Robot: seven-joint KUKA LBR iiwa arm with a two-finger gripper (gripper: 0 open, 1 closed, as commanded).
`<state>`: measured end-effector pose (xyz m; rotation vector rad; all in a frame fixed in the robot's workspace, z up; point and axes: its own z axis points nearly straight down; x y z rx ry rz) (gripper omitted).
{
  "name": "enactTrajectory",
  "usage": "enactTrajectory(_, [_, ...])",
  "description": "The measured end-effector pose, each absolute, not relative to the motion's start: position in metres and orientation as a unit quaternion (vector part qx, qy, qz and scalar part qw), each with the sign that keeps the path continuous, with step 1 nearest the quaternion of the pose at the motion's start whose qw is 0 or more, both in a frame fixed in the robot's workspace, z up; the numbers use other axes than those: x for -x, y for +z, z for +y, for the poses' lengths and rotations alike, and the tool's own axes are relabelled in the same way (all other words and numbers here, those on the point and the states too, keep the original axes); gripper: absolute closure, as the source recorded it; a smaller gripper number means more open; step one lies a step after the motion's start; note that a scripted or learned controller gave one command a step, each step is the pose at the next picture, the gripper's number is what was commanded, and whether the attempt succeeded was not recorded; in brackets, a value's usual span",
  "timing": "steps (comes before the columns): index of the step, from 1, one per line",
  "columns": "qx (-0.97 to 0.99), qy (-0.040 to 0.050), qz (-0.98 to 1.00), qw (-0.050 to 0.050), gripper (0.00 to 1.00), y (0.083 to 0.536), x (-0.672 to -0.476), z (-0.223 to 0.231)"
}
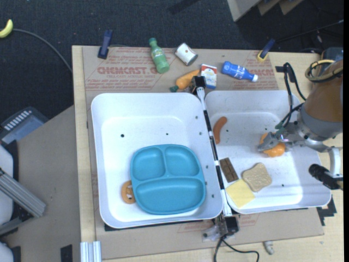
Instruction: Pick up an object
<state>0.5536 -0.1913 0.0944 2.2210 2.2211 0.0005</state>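
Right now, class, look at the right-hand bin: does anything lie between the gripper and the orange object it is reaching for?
Nothing visible does. The gripper is already down at the orange object in the right bin. The sausage, bread slice and cheese slice lie apart, off to the side.

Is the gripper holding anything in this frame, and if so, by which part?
Cannot be told. The gripper is down at the orange toy in the right bin, touching or just above its top, but a hold isn't visible.

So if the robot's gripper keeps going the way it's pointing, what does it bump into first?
Probably the orange object: the gripper points leftward and down at it in the right bin, though depth is hard to judge.
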Motion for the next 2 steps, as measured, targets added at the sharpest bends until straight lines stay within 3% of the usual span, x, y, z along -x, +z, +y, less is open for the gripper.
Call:
enactTrajectory(1, [-0.706, 0.0014, 0.708, 0.001, 1.0, 0.156, -0.597, -0.11])
enactTrajectory(2, [-0.707, -0.0004, 0.708, -0.001, 1.0, 0.192, -0.546, -0.052])
